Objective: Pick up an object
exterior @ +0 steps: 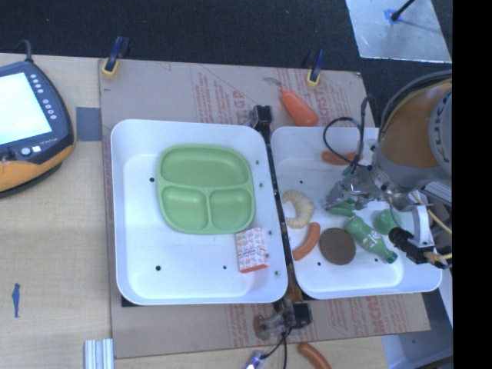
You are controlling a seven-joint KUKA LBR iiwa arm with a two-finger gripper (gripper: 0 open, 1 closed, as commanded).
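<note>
My gripper [344,197] is low in the right bin [361,284], near its middle, reached in from the right. Just below it lies a green bottle [369,239], with another green piece [385,221] beside it under the wrist. A brown round disc [337,246] and an orange-red sausage [307,241] lie to the lower left of the gripper. A pale ring-shaped pastry [297,207] sits at the bin's left wall. A small orange piece [335,158] lies at the back, partly behind a black cable.
The left bin [138,275] holds a green divided plate [206,188] and a red-and-white packet [250,250]. Outside the bins, a carrot [298,108] lies behind and a sausage [315,354] in front. A tablet [27,121] rests at far left.
</note>
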